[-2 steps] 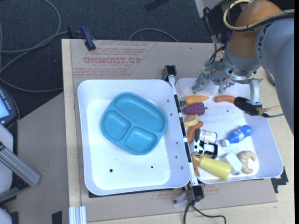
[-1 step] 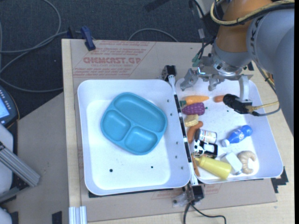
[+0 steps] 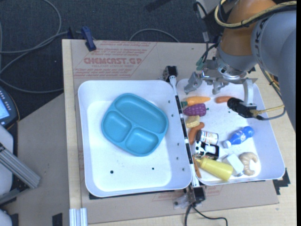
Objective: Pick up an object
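Gripper (image 3: 205, 81) poised over the far end of the right shallow white plastic bin (image 3: 272, 140), jaws spread apart and gripping nothing. Slim orange plastic carrot (image 3: 198, 99) just below and slightly toward the camera, long axis running across the bin, left to right. Probably calls for a short drop with the jaws closing across its narrow width.

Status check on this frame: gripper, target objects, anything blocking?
Gripper open, hovering over right bin's far end, holding nothing. Carrot and purple grapes just below it. Items crowded; blue tray in left bin.
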`<state>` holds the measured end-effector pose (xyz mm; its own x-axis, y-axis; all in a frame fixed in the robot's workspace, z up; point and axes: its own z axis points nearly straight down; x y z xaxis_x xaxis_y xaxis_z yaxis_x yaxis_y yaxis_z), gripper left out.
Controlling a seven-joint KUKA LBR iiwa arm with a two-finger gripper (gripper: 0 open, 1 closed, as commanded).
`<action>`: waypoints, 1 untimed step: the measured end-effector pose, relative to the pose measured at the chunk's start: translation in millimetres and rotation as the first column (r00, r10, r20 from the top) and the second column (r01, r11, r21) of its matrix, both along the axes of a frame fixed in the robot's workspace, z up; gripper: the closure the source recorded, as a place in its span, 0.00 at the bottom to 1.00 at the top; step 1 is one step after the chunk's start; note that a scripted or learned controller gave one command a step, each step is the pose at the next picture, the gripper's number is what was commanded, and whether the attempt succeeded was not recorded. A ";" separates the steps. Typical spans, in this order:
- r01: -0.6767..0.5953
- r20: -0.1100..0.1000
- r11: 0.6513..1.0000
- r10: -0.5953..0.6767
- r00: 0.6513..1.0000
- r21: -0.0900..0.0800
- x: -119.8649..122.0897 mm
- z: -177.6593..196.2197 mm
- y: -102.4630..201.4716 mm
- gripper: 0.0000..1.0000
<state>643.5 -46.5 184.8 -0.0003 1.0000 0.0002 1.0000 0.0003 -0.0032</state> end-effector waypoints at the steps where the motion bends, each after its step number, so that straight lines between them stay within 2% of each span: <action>1: 0.005 0.002 1.000 -0.005 1.000 0.004 10.6 -102.3 -47.4 0.00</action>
